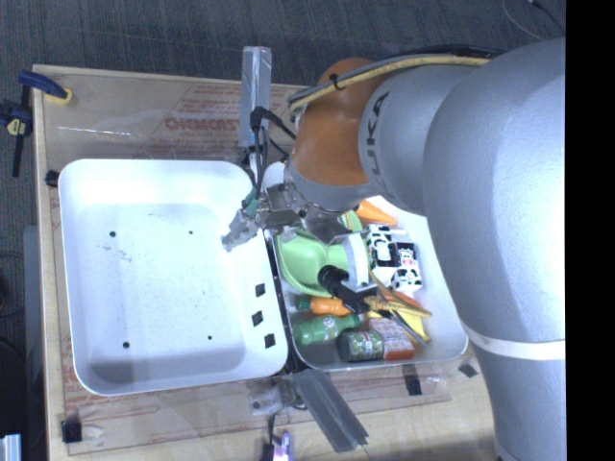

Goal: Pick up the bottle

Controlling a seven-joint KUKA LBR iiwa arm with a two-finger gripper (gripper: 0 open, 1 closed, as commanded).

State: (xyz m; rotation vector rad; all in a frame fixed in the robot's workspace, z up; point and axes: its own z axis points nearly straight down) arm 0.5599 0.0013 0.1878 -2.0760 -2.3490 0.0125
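A small green bottle lies on its side at the near end of the right bin, among other items. My gripper hangs over the ridge between the two bins, just inside the left bin's right wall. It is well back from the bottle and to its left. Nothing can be seen held in it. The orange wrist band and the grey arm cover the back part of the right bin.
The right bin also holds a light green bowl-like object, an orange carrot, a cow-patterned carton, yellow pieces and a dark-lidded jar. The left bin is a bare white tray. A grey post stands behind the bins.
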